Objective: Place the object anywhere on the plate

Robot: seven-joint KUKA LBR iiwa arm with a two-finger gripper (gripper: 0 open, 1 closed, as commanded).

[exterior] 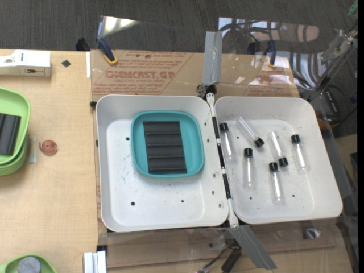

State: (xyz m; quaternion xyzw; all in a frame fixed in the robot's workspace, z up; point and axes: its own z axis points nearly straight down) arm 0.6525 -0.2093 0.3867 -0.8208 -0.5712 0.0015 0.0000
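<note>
A round green thing with a grey top sat at the bench's near left corner.

The two bins lay side by side, touching along their inner edges. In the right bin, six clear vials with black caps lay flat and scattered, none on the plate. Nearest was one with its cap pointing away, just beside the cap of another that reached toward the far edge. To their left lay a third, cap at the far end. Near the right edge lay a fourth, cap also at the far end. A fifth lay along the bin's left edge. The sixth lay slanted, farthest back, with its cap toward the near side.

In the left bin, the teal plate sat toward the far edge and carried a dark ridged block at its middle.

On the bench's left edge rested a green tray, with a small orange disc beside it. A white box lay at the far left corner. Cardboard lay behind the bins.
</note>
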